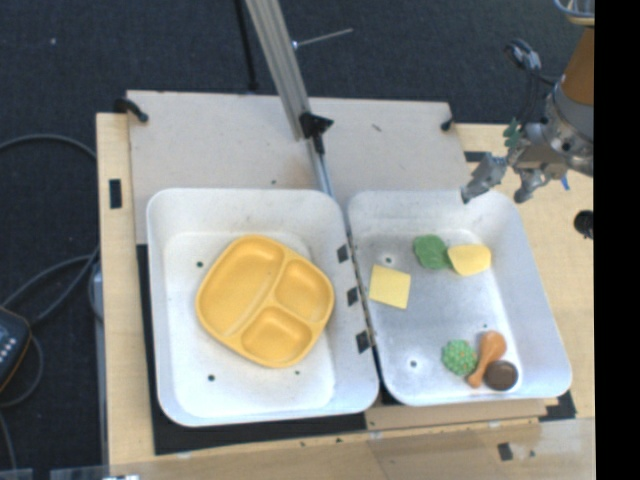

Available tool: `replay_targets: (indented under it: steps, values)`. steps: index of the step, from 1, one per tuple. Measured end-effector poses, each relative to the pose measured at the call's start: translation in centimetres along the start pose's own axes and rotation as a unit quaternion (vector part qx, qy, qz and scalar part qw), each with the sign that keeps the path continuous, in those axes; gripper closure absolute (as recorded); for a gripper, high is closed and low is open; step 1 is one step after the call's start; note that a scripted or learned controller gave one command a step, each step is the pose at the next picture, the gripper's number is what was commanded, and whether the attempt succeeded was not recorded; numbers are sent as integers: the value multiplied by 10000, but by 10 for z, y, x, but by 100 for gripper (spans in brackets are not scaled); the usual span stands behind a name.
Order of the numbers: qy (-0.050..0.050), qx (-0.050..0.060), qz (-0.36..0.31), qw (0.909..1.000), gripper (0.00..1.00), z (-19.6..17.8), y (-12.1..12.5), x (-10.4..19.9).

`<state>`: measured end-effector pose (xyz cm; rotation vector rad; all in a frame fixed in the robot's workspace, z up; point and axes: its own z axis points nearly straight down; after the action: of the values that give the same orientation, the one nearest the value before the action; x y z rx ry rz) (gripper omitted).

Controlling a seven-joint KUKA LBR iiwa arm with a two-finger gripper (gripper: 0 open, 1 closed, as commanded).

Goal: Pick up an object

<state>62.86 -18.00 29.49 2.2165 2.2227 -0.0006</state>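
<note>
One orange drumstick (487, 355) — long axis slanting, dark end (501, 375) lower right.

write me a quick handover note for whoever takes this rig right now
Gripper: open, holding nothing, above the right bin's far right corner.
Right bin: yellow square, green piece touching a yellow lump, and at the near right a green knobbly piece beside an orange and brown piece.
Left bin: yellow divided plate.
Done: nothing picked yet.
Left: descend, close on one object, lift.
</note>
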Motion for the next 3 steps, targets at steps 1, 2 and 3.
replay_targets:
  steps: [1,2,3]
  values:
    - [-3,1,-3,10000,0,0,0,0]
    - [4,32,13,10000,0,62,-6,-2]
    - [4,31,18,10000,0,115,-13,-12]
